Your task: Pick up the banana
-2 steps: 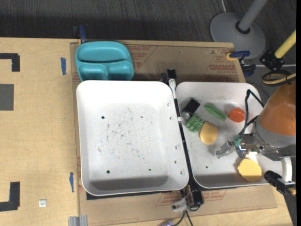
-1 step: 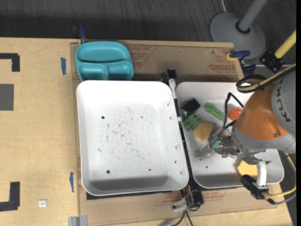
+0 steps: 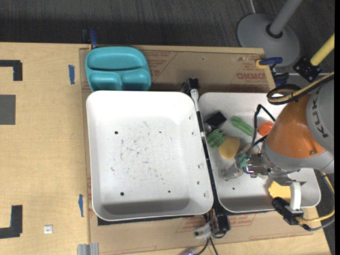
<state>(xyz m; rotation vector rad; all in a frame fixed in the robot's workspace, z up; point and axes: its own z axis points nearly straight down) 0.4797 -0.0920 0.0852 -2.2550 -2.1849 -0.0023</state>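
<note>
Reaching in from the right, the grey arm [image 3: 297, 137] with its orange band hangs over the right white bin [image 3: 236, 203], its gripper [image 3: 237, 169] low above the bin floor; whether it is open or closed cannot be told. The banana [image 3: 281, 191] lies at the bin's near right side, partly under the arm, just right of the gripper and not held by it. A yellow round piece [image 3: 229, 147] and green toys [image 3: 217, 138] sit just beyond.
</note>
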